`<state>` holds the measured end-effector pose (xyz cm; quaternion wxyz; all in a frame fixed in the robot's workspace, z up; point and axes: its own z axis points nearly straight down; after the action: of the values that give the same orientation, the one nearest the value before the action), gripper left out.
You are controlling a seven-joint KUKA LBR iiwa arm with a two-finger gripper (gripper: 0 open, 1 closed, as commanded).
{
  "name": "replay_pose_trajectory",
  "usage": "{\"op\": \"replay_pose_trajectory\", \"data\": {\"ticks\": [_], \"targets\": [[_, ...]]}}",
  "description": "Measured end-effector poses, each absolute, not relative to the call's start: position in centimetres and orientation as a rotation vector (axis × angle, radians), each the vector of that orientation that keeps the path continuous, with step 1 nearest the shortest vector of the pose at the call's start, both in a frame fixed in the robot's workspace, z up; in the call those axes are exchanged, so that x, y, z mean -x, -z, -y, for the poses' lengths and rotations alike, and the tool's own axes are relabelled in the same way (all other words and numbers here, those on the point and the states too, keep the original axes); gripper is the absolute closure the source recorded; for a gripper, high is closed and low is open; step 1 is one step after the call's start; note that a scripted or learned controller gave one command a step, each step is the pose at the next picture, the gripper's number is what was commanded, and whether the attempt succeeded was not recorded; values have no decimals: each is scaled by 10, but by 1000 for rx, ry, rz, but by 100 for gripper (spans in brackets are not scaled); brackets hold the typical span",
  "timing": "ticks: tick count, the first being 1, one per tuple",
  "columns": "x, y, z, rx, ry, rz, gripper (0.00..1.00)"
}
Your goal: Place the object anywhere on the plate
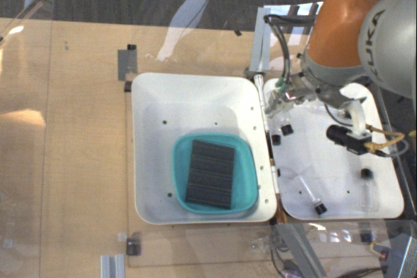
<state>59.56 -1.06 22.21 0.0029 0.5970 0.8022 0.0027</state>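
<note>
Wood-grain bench [65,140], pale and smooth, with glare streaks across its left part, carries both bins. The left bin [150,107] is a shallow white plastic tray, roughly square with rounded corners and a few small dark holes in its floor.

In its lower half sits the plate [246,172], teal, glossy and square with soft rounded corners and a raised rim. A block [210,174] lies flat on the plate: dark grey, matte and rectangular, with ridges running across its width. It is tilted slightly from the plate's edges and stays inside the rim, so the object is on the plate, apart from the gripper.

The right bin [326,198] touches the left one along their shared edge and is the same white plastic. Scattered on its floor are a thin clear tube [309,195] with a black cap, a second tube [366,185] near the right wall, and two small black bits [287,129] by the left wall.

Above the right bin's upper part hangs the arm [365,29], a rounded grey shell with a glossy orange band, trailing black cables. The gripper [287,97] sits at the bin's upper left corner among metal fittings and wires; whether it is spread or closed cannot be told, and nothing is seen held in it.
</note>
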Motion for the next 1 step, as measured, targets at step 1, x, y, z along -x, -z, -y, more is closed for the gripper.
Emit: {"op": "replay_pose_trajectory", "data": {"ticks": [1], "targets": [[-534,-184,-45,-1975,-4,-2442,100]]}}
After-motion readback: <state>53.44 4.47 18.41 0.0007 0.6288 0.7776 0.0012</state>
